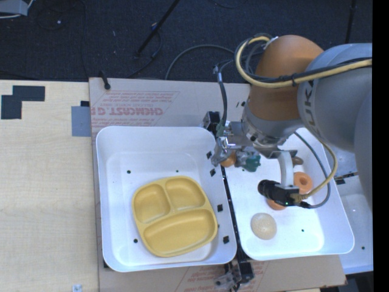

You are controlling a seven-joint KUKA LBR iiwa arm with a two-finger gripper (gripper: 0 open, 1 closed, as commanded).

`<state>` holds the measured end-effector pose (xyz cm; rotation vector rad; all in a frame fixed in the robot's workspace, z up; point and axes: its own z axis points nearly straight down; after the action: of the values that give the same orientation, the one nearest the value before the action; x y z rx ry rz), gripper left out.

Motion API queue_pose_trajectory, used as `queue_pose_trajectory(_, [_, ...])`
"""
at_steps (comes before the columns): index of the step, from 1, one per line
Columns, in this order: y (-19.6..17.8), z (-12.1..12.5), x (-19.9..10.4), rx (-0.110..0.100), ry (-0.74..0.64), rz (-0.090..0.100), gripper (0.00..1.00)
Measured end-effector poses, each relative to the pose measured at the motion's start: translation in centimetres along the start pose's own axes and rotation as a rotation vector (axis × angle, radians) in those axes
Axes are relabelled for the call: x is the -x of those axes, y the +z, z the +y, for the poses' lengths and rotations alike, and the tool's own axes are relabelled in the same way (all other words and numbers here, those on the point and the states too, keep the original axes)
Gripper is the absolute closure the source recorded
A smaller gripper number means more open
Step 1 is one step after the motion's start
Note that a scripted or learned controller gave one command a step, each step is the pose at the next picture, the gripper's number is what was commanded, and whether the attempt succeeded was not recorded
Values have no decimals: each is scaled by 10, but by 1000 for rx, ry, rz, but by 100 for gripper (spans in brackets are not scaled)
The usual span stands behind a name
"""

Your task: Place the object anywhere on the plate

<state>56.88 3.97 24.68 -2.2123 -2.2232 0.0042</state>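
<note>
Two white bins are sitting side by side on a light wooden bench (42, 181), with dark floor and cables behind. The arm (292, 96) is reaching over the right bin (340, 236), and the gripper (234, 154) is hanging at its upper left corner; if it is spread or pressed together, I cannot tell. Touching it is a small orange and teal object (240, 160). Below and to the right of it, an orange ring (302, 182) and a pale ball (264, 225) are lying. Below and to the left, a yellow divided plate (175, 215) is resting in the left bin (115, 157).
</note>
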Motion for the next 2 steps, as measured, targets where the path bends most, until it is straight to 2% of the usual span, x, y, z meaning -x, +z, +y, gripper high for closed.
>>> queue_pose_trajectory(2, [8, -14, -90, 0, 1, -2, 100])
